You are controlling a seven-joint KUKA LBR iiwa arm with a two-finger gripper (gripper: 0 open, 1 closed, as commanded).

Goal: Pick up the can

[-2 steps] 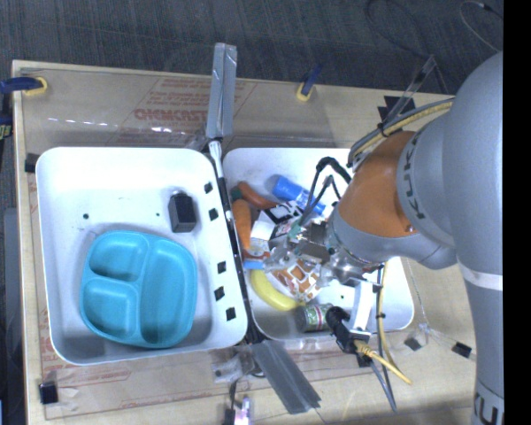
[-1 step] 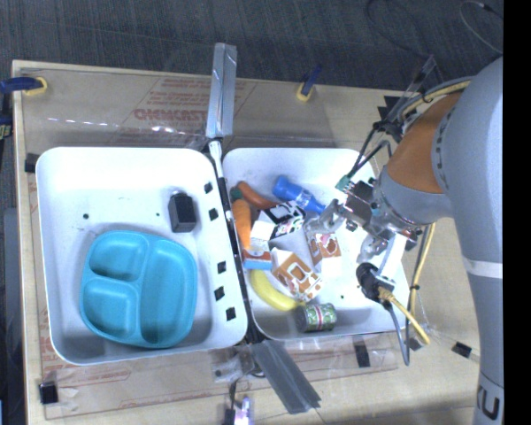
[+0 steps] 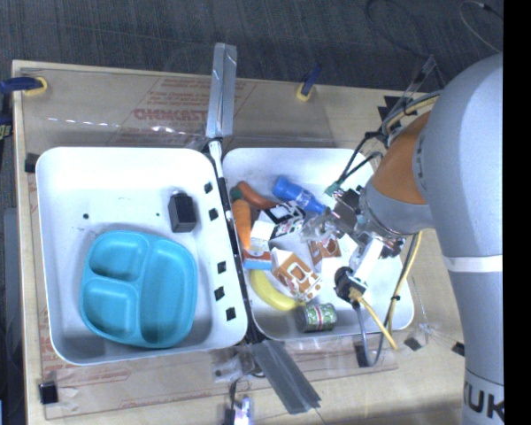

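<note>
Below, the can (image 3: 319,316) lies on its side near the front edge of the right bin (image 3: 398,312), just beside a banana (image 3: 270,292). Gripper (image 3: 329,228) hangs over the clutter farther back; its grasp cannot be told.

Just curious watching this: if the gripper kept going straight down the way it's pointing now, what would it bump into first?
Probably the jumble of packages under the gripper, not the can nearer the bin's front edge; depth is unclear.
</note>
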